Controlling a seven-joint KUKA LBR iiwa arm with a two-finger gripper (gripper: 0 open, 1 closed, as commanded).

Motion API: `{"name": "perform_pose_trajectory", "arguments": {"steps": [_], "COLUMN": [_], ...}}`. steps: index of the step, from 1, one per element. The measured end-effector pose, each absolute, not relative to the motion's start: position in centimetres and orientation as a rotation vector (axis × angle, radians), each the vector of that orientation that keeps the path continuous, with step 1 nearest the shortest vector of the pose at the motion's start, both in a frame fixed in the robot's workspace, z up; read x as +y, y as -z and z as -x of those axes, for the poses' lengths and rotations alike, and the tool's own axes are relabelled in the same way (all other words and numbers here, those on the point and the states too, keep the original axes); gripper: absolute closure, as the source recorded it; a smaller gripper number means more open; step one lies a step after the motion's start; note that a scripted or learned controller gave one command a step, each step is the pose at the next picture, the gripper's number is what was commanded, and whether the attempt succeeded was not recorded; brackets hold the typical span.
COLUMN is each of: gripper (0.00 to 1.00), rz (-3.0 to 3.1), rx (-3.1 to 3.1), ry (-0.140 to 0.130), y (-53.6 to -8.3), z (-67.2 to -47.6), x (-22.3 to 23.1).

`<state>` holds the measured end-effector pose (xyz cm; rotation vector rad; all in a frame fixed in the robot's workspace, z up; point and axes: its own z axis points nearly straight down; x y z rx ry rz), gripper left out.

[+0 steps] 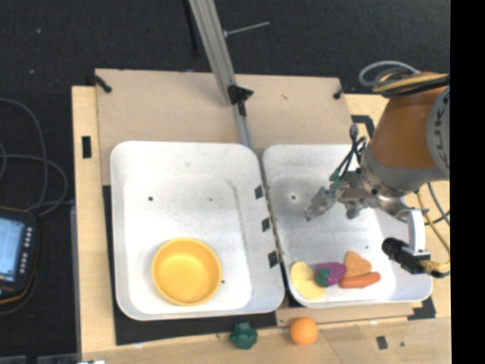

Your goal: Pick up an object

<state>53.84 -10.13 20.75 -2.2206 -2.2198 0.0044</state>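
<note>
You see the end effector (331,201) hanging over the right bin (303,169), well apart from the toys; whether it is spread or pressed together cannot be told. Yellow piece (304,280), purple piece (330,272), orange carrot (360,280) cluster at that bin's near edge. Yellow bowl (186,271) sits near in the left bin (182,173).

Clustered at right bin's near edge: pale yellow piece (304,278), purple-green item (329,274), orange wedge (357,264), red-orange carrot-like piece (360,281), lying touching.
</note>
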Motion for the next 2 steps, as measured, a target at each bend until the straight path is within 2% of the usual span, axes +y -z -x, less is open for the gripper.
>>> {"name": "perform_pose_trajectory", "arguments": {"steps": [2], "gripper": [0.0], "rz": [2.221], "rx": [-2.219], "ry": [-0.004], "y": [-10.4], "z": [-53.1], "x": [-11.2]}}
